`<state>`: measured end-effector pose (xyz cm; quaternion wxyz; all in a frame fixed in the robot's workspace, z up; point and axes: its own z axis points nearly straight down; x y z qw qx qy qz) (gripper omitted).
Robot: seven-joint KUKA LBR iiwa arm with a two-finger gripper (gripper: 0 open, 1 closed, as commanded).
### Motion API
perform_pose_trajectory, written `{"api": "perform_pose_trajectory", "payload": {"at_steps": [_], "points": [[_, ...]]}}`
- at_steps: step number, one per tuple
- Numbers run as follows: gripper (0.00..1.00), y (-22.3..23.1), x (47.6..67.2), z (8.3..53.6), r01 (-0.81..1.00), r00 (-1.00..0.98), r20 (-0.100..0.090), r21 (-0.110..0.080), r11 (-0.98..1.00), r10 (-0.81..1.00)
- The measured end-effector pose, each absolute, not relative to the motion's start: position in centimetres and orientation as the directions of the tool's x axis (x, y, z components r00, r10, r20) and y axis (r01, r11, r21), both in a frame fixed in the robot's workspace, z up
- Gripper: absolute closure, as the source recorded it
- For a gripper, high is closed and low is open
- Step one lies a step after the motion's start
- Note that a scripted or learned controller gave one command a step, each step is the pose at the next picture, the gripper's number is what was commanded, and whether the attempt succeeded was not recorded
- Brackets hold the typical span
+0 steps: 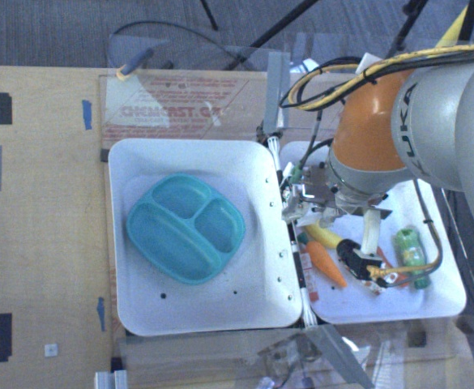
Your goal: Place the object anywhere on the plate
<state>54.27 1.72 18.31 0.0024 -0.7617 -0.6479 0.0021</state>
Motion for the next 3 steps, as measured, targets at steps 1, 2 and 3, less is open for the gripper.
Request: {"api": "perform_pose_trajectory", "payload": {"at_steps": [1, 2, 3], "points": [[1.0, 10.0, 54.6, 17.4, 0.997, -0.079, 0.0, -0.004, 0.079, 0.997], [1.0, 16.3, 56.2, 17.0, 0.94, -0.342, 0.0, -0.001, 0.342, 0.94], [0.0, 16.2, 56.2, 17.0, 0.94, -0.341, 0.0, -0.001, 0.341, 0.94]]}}
